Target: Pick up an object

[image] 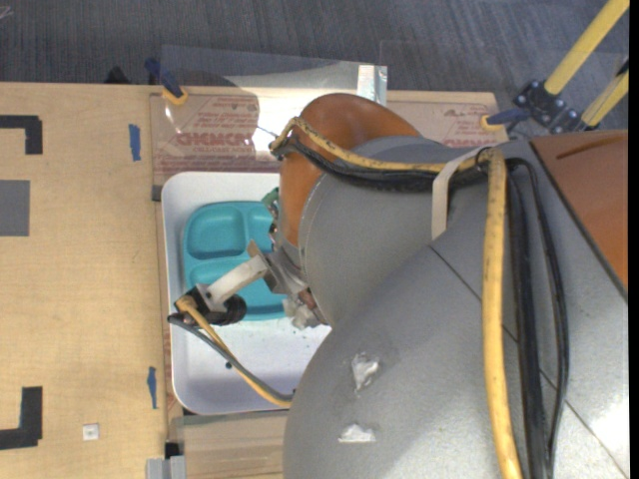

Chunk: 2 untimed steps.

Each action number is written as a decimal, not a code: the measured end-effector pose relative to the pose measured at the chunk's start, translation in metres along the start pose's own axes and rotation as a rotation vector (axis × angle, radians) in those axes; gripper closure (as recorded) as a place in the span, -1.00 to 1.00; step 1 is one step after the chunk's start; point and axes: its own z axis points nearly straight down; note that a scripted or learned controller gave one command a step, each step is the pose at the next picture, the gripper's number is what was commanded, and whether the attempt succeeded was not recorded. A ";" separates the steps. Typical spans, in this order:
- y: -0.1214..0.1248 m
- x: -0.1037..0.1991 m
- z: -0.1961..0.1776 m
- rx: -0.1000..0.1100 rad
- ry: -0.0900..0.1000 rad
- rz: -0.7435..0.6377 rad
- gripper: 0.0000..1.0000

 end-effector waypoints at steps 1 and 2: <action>-0.004 0.003 0.010 -0.002 0.006 0.222 1.00; 0.024 -0.009 -0.083 -0.002 0.007 -0.279 1.00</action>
